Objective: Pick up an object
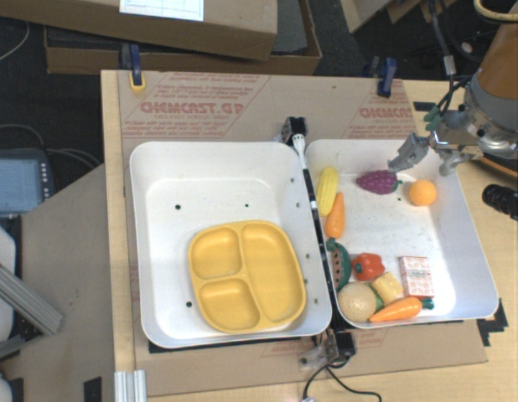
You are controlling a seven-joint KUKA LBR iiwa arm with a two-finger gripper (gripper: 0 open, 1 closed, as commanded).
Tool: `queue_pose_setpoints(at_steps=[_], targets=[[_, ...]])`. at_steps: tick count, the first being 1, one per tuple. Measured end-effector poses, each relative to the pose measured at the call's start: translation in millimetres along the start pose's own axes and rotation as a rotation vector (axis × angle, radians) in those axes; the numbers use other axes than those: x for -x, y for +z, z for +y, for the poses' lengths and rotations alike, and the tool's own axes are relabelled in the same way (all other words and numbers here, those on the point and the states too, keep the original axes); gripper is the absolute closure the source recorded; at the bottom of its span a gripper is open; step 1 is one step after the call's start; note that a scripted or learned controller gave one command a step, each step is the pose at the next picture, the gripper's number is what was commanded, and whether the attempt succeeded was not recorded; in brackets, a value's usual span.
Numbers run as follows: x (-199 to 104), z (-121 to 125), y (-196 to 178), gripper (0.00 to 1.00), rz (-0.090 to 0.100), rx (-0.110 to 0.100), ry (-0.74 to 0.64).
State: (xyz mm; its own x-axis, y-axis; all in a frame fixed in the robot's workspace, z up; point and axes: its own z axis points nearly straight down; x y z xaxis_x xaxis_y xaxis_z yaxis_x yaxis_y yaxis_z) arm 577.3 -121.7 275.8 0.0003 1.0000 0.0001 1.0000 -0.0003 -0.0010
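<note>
Above the right bin's (pixel 468 249) far edge, the gripper (pixel 427 153) hangs with fingers spread wide, holding nothing.
A purple grape bunch (pixel 377 182) lies just below-left of it; an orange (pixel 422 193) sits directly beneath, both untouched.

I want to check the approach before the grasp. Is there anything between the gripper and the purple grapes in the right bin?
Nothing visible stands between them. The gripper is over the right bin's far end, and the grapes lie just left of it on bare floor. The orange lies beside the grapes, off that line.
</note>
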Motion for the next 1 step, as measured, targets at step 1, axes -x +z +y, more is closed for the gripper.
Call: queue_pose_setpoints(at_steps=[1], targets=[[59.0, 3.4, 80.6, 0.0, 0.0, -0.008, 0.004]])
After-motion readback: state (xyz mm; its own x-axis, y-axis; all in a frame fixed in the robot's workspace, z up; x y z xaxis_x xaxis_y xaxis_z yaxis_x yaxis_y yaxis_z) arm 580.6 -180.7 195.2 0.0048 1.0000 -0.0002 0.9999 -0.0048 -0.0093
